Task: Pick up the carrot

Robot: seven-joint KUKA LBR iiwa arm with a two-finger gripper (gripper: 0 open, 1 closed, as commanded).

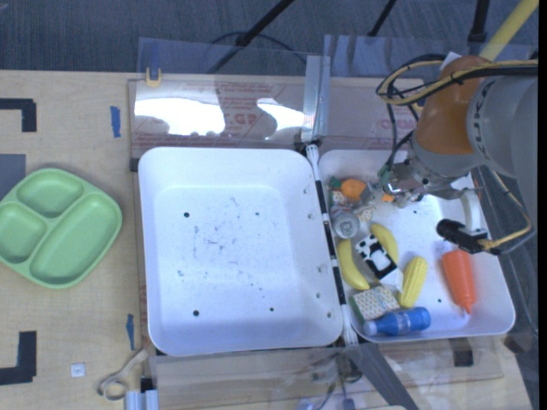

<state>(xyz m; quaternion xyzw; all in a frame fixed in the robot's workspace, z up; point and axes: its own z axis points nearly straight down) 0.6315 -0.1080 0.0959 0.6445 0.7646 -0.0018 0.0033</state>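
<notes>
The carrot point(459, 278) lies in the right bin point(500, 310) near its right wall, toward the camera and rightward of the gripper point(395, 186), well apart from it; its long axis runs roughly near-to-far; the jaws' state I cannot tell

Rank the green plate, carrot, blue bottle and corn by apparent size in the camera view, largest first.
1. Green plate, by far the largest.
2. Carrot and blue bottle: too alike to rank; part of the bottle may be hidden by the bin rim.
3. Corn, slightly smaller.
</notes>
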